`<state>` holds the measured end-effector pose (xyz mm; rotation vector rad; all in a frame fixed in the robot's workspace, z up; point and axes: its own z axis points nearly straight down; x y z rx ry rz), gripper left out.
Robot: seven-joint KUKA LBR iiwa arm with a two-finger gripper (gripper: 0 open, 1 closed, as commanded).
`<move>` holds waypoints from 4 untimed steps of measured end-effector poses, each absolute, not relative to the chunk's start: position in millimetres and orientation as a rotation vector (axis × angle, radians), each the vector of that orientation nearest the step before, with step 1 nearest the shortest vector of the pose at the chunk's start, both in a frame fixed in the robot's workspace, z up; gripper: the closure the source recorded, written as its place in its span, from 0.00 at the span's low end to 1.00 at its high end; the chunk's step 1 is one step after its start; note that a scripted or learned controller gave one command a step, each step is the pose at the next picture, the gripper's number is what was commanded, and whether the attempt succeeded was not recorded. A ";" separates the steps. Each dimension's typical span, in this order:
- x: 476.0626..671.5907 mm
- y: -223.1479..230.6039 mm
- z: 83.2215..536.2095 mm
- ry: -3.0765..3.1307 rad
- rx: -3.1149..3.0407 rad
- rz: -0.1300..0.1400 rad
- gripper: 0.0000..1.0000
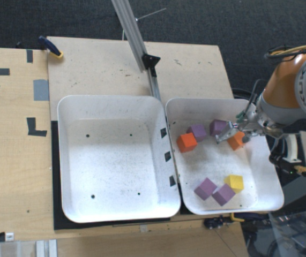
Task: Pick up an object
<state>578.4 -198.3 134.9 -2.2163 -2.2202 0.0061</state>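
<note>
Orange block (pixel 237 141): small cube in right bin, upper right area, right at the claw tips; looks touched by the claw, partly covered by it.
Claw (pixel 232 135): low inside right bin, reaching in from the right. Can't tell if it's open, closed or gripping the block; tips too small and overlapped.
Arm (pixel 285 92): grey with orange band, over right bin's far right edge.
Right bin (pixel 268 194): white, shallow, holds seven blocks.
Right bin, upper group: second orange cube (pixel 187 142) near left wall; purple cube (pixel 198 132) just beside it, up-right; another purple cube (pixel 218 127) just left of the claw.
Right bin, lower group: two purple cubes (pixel 206 188) (pixel 223 195) touching or nearly so; yellow cube (pixel 234 183) just beside them, on the right.
Left bin (pixel 67 143): white, shallow, sits against right bin; floor speckled with a few dark dots.
Table (pixel 13 143): light wood, grey tape marks at left.
Rail (pixel 128 20): metal bar running diagonally from top down to the seam between bins.
</note>
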 end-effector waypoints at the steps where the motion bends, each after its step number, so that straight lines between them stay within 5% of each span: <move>1: 579.8 -198.2 147.7 -2.224 -2.218 0.002 1.00; 2: 580.5 -197.7 211.2 -2.226 -2.224 -0.003 1.00; 3: 580.9 -197.3 214.7 -2.223 -2.220 0.000 1.00; 4: 583.0 -139.7 206.7 -2.227 -2.213 -0.001 1.00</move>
